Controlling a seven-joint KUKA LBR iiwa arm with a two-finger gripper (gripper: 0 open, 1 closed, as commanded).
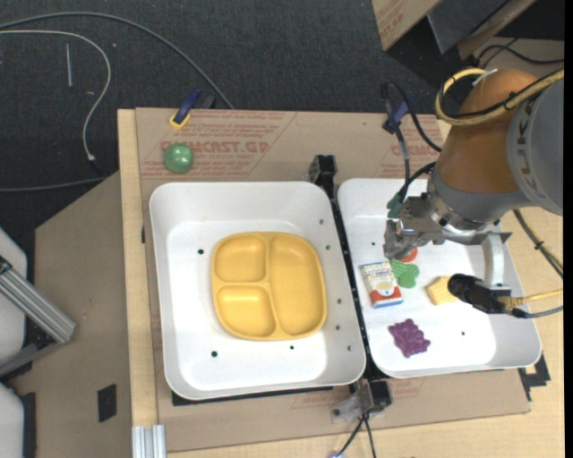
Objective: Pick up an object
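Arm [528,134]: grey shell with a broad, rounded orange band above the wrist
Cables: yellow and black loops over the band
Gripper [400,243]: grey metal block (detail blurred, perhaps bolted plates)

Dark carpet floor [269,54] with a loose white cable [98,98] — cardboard sheet [260,134] covering the bench, cardboard box [403,18] at top, metal rail [31,300] at left edge. Even light.

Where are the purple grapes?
The purple grapes lie in the right bin, near its front edge, just below the small box and apart from it.
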